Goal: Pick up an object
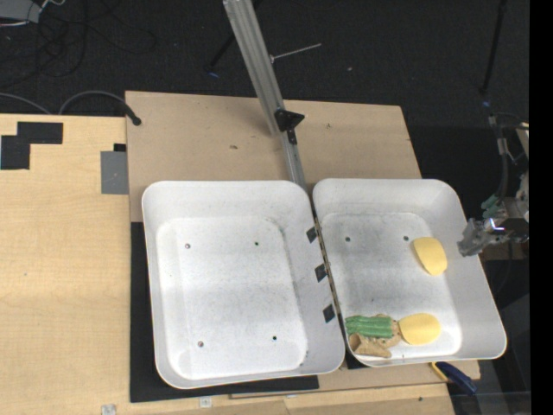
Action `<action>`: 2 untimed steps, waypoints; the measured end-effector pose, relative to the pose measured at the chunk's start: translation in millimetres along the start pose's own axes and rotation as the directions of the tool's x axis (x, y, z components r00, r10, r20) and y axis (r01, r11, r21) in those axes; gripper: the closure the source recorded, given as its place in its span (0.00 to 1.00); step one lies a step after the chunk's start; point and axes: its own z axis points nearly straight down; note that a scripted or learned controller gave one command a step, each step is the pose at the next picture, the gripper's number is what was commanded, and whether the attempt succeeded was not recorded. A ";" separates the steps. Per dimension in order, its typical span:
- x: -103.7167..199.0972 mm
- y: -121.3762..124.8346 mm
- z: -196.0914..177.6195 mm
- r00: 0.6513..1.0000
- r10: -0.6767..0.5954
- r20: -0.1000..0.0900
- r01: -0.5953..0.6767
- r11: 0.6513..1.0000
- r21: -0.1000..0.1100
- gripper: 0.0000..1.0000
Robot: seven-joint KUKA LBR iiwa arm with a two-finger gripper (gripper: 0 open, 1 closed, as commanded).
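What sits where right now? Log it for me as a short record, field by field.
left bin: bare white floor in view
right bin: holds four items
upper item: yellow piece, near the right wall
front items: second yellow piece, green object, tan object, clustered at the front wall
tool: at the right bin's right rim, beside the upper yellow piece, fingers unclear
task status: nothing picked up yet
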 end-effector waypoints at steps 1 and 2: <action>51.2 -1.0 16.4 1.000 -0.002 -0.005 0.002 1.000 0.008 1.00; 110.8 -4.1 24.8 1.000 -0.004 -0.005 0.004 1.000 0.009 1.00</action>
